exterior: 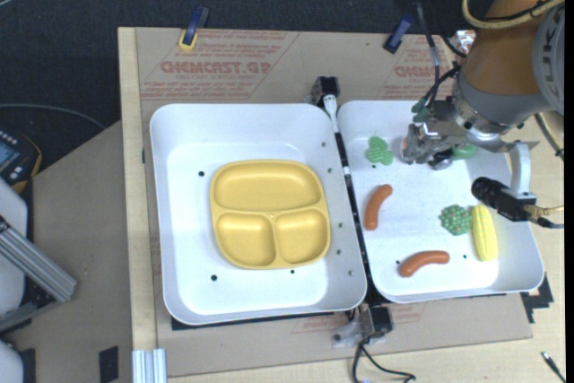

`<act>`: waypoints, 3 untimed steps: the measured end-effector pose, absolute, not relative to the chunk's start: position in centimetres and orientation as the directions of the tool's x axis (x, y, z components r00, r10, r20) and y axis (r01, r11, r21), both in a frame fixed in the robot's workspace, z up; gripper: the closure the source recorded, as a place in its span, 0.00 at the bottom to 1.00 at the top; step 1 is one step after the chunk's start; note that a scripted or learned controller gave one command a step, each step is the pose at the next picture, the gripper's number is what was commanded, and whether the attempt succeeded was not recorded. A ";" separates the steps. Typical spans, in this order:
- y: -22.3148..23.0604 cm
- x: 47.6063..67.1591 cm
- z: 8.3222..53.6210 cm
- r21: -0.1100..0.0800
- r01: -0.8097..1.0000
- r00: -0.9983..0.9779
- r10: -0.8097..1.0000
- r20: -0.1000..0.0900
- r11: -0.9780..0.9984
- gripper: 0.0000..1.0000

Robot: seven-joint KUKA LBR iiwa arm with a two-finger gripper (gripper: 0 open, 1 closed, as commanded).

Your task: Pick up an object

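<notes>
Two glossy sausages (378,205), ridged yellow corn (484,233), smooth divided tray (269,213)

Yellow tray (269,213), white bins (170,193), orange sausages (378,204) (two), green broccoli (455,219), yellow corn (484,233)

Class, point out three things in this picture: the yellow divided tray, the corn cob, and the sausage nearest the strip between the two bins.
yellow divided tray (269,184): camera view, its large upper compartment.
corn cob (484,233): camera view, middle of the cob.
sausage (378,205): camera view, middle of its length.
</notes>
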State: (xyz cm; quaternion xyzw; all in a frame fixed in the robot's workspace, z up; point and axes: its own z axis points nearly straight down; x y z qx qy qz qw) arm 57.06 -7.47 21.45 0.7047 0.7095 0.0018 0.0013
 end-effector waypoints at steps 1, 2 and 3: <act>-3.8 59.9 21.8 0.005 1.000 -0.005 1.000 0.000 0.005 1.00; -2.1 62.4 23.6 0.006 1.000 -0.004 1.000 0.000 0.004 1.00; -3.5 62.6 22.3 -0.001 1.000 0.002 1.000 -0.001 -0.002 1.00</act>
